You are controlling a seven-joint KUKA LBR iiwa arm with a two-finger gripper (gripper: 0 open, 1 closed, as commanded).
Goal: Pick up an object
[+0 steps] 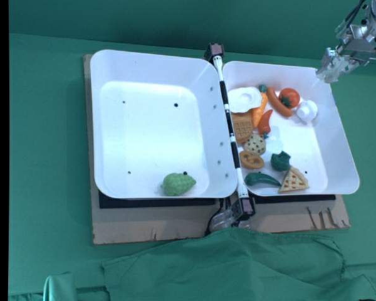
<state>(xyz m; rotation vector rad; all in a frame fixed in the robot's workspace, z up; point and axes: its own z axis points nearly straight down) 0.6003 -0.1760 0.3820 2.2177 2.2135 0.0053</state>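
Observation:
My gripper hangs above the far right corner of the right bin, high over the toy food. Nothing shows between its fingers. The right bin holds several toy foods: a fried egg, a carrot, a sausage, a tomato, a white piece, a waffle square, a cookie, a pretzel, a dark green broccoli, a green pepper and a pizza slice. The left bin holds a light green lumpy toy near its front edge.
A black-and-white divider bar runs between the two bins. Both bins rest on a cardboard sheet over green cloth. A fold of green cloth lies at the front.

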